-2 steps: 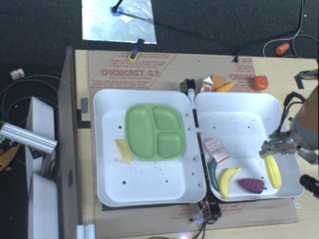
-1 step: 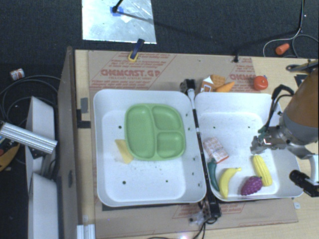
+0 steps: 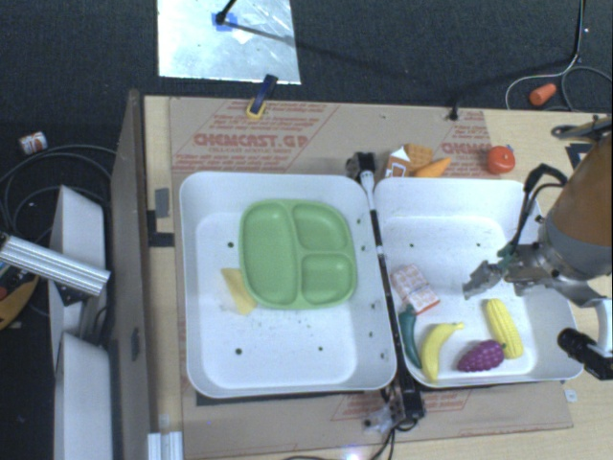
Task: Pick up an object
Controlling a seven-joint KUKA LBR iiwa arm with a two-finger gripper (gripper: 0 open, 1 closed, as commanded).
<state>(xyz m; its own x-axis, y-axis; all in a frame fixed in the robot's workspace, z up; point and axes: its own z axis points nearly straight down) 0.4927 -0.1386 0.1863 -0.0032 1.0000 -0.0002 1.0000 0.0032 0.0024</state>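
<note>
gripper (image 3: 476,282) hangs in the right bin (image 3: 450,204), above the corn (image 3: 505,326) by the bin's near right corner; can't tell its state. banana (image 3: 436,346) and grapes (image 3: 481,356) sit just beside the corn, at the near edge. nothing held. best bet: drop straight onto the corn, span its narrow width, avoid nudging the grapes.

Tool (image 3: 476,282) over right bin (image 3: 450,204), corn (image 3: 504,327) at its 5 o'clock; banana (image 3: 436,346), grapes (image 3: 481,356) near corn.
</note>
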